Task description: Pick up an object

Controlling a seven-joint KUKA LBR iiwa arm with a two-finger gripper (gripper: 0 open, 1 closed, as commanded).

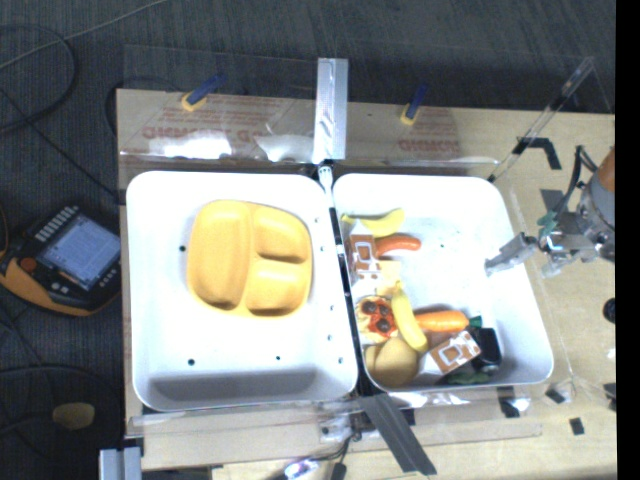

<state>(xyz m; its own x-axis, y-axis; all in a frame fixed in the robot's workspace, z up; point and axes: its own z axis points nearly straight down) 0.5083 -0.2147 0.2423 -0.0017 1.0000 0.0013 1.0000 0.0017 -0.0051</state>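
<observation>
The right bin holds a pile of toy food along its left and front sides. A yellow banana and a red sausage lie at the back left. Further forward are a second banana, an orange carrot, a tan pear and a small orange-and-white box. My gripper hangs over the right rim of this bin, to the right of all the items and apart from them. Nothing shows in its grasp.
A yellow divided plate lies in the left bin. A metal divider separates the bins. A black item and something green sit in the right bin's front corner. A handheld device lies on the floor at left.
</observation>
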